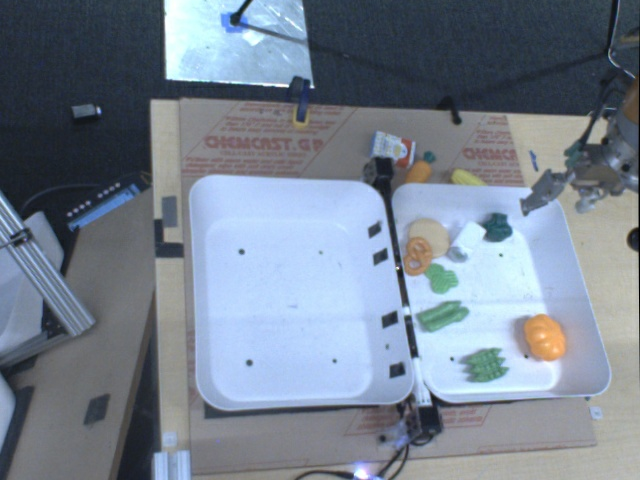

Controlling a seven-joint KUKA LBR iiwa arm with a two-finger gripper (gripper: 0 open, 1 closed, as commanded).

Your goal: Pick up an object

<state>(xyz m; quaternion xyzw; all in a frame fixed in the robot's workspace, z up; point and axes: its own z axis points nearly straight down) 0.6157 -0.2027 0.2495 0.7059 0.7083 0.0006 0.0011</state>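
Observation:
The right bin (575, 268) holds several small toys: an orange pepper (544, 336), a green pod (441, 316), a green ridged piece (485, 365), a small green leafy piece (443, 280), a pretzel (417, 256), a tan bun (428, 233), a white block (468, 238) and a dark green piece (497, 228). My gripper (562, 196) hangs over the bin's far right corner, open, with nothing between its fingers. It is to the right of the dark green piece and apart from it.
The left bin (215, 208) stands beside the right one. Behind the bins on the cardboard lie a carrot (418, 172), a yellow toy (466, 178) and a small packet (392, 148). A yellow clamp (299, 103) sits at the bench's far edge.

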